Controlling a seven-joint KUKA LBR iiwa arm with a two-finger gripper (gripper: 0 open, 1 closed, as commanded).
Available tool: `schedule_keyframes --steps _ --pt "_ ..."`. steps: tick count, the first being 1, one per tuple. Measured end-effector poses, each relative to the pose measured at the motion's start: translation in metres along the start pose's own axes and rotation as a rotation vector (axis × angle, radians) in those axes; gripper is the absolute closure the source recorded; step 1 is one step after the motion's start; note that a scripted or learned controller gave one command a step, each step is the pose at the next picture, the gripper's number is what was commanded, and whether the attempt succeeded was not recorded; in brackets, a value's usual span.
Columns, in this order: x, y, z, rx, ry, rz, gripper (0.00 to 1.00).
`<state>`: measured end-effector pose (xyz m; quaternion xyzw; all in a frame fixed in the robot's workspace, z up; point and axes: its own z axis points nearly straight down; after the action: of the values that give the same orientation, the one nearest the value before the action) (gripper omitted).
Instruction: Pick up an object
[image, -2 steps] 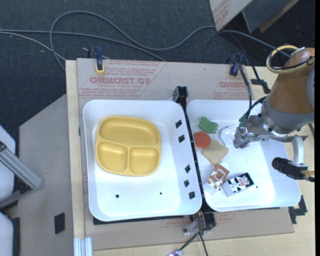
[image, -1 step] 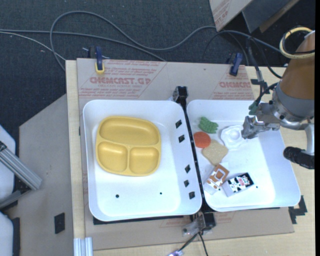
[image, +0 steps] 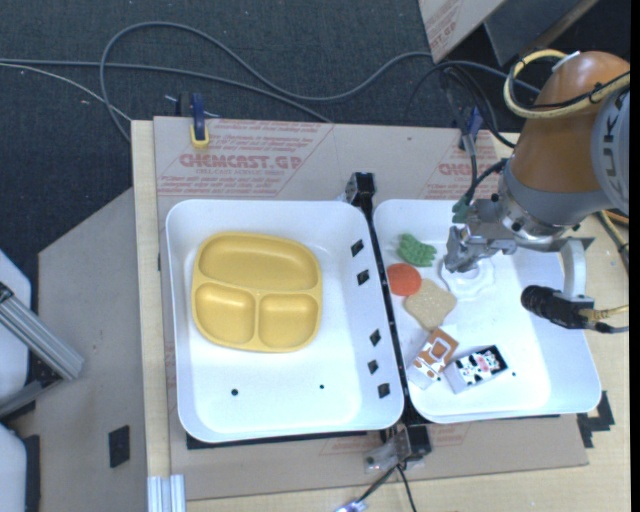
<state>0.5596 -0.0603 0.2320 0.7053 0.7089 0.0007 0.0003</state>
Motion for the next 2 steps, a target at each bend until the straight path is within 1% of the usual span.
schedule_keyframes --steps 1,2 --pt "0.048 0.014 -0.008 -0.001 0.001 -0.001 1.00" --pt "0.091 0.024 0.002 0.001 0.001 0.001 1.00"
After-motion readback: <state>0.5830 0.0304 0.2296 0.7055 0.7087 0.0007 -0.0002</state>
